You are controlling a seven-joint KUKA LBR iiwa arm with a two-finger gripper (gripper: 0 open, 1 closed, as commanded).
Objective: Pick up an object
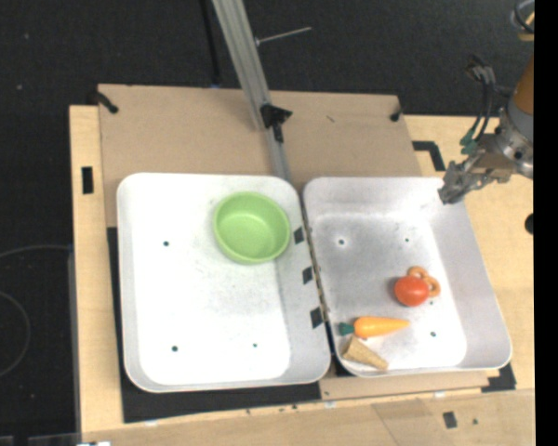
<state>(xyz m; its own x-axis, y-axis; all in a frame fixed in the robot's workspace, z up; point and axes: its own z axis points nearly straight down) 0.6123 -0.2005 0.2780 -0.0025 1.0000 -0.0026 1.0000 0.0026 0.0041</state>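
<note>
since the jaws are too small and dark to make out from up here, i honestly can't tell if they're apart or together. nothing is visibly between them though. the grey two-finger gripper (453, 190) sits at the far right corner of the right-hand shallow white plastic bin (372, 214), right over its rim, with the arm's wrist and some cables trailing off toward the right edge of the view.

inside that same bin, well apart from the gripper, there's a small round red-orange toy tomato (413, 289) near the right wall. just below it, toward the near edge, lies an orange plastic carrot with a green tip (379, 325), stretched out sideways. touching or nearly touching the carrot's left end is a tan wedge-shaped piece, kind of like a bread slice or cone (365, 353), tucked into the near-left corner of the bin.

the left-hand shallow white bin (167, 286) sits just beside it, edges meeting in the middle. it holds a round lime-green plastic bowl (251, 228), upright, near its far right corner.

both bins rest on a light wooden bench top (205, 128), and a slim grey metal pole (244, 54) runs slantwise from the top of the view down to where the bins meet.
</note>
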